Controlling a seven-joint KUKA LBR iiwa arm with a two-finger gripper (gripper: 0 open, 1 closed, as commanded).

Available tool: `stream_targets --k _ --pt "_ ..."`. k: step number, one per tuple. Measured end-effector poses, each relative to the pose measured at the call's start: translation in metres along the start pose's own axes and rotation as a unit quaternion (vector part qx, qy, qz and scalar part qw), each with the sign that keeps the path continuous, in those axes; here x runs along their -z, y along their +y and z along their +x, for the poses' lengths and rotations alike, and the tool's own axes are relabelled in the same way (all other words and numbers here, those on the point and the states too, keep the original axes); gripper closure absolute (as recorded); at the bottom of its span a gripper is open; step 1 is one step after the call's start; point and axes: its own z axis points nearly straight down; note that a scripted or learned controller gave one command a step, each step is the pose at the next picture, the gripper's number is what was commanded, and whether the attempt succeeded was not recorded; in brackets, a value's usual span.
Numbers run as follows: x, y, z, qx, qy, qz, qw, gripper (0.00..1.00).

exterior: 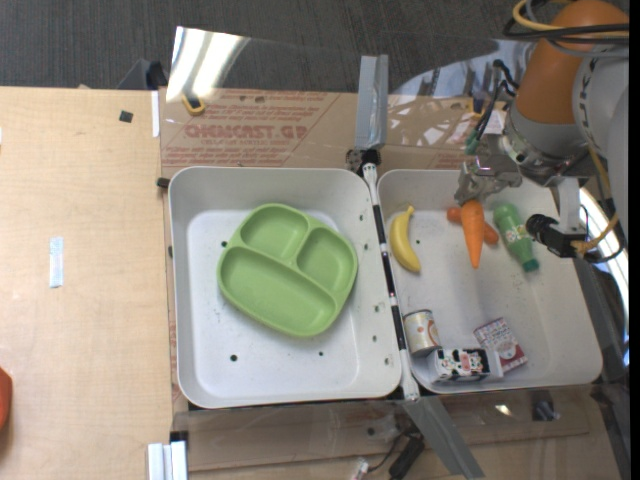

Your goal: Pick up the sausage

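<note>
1. Hovering at the far edge of the right white bin, the grey arm's two-finger gripper hung over a small cluster of toys. Whether the jaws were spread or pressed together, I could not tell from this angle, and nothing showed between them.
2. Just below the jaws, toward the bin's near side, lay a short orange-red sausage. At least I took it for the sausage; it was half hidden and hard to make out.
3. It sat close under the jaws. Its long axis seemed to run crosswise beneath the carrot, though that was a guess.
4. Right on top of it, the pointed orange plastic carrot ran straight away from the jaws, tip toward the near wall. That was the main obstacle, in my view.
5. Touching or almost touching on the arm's side of the jaws was a green plastic bottle, which crowded the approach.
6. Off to the other side of the jaws lay a yellow toy banana, apart from the cluster.
7. Well beyond, by the near wall, sat a small metal can, a black-and-white carton and a red-and-white packet.
8. Farthest from the jaws, the left white bin held a green divided plate.
</note>
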Motion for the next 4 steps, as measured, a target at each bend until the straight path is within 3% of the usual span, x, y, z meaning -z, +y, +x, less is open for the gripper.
stream_targets --k 1,2,3,4 --pt "-0.101 -0.013 -0.055 0.096 0.000 0.000 0.9953 1.00" --pt "-0.001 0.004 0.015 0.079 0.000 0.000 0.9969 1.00" --pt "0.003 0.016 -0.019 0.031 0.000 -0.001 0.9995 1.00" --pt "-0.002 0.023 0.035 0.023 0.000 0.001 0.9997 1.00"
